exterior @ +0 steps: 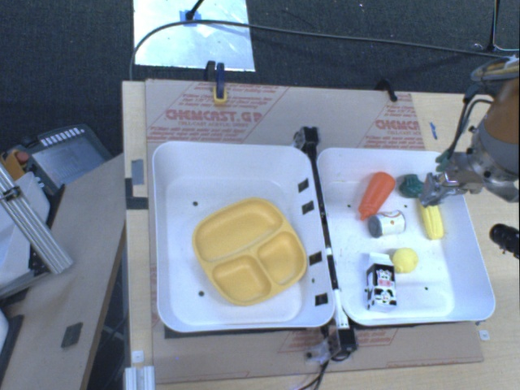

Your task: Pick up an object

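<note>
On the right side of the bench, the gripper (433,187) is hanging low over the far right part of the right bin (467,307), reaching in from the right edge of the view. How far its pincer is standing open cannot be told from this slanted view, and nothing is showing between its tips. Just below it a yellow corn cob (432,222) is lying lengthwise, and a dark green object (411,186) is sitting right beside it to the left. An orange carrot (376,194) is lying tilted near the bin's middle, with a small grey and white can (386,223) on its side below it. A yellow lemon (405,259) and a black and white carton (381,287) are resting nearer the front. Across the divider, the left bin (175,169) is holding a yellow divided plate (249,250).
</note>
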`<move>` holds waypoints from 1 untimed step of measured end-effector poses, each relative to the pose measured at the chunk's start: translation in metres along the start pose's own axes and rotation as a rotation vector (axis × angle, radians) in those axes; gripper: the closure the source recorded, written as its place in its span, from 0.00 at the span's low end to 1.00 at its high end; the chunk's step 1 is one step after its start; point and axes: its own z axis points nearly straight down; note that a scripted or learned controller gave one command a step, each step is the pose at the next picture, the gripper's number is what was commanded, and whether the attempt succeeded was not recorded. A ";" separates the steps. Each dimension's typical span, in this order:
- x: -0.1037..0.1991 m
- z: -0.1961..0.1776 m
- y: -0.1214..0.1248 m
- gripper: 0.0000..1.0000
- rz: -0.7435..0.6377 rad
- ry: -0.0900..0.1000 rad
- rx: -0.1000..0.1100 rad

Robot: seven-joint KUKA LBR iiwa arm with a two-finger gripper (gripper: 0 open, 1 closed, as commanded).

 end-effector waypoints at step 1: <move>0.056 -0.005 0.003 1.00 -0.001 0.000 -0.001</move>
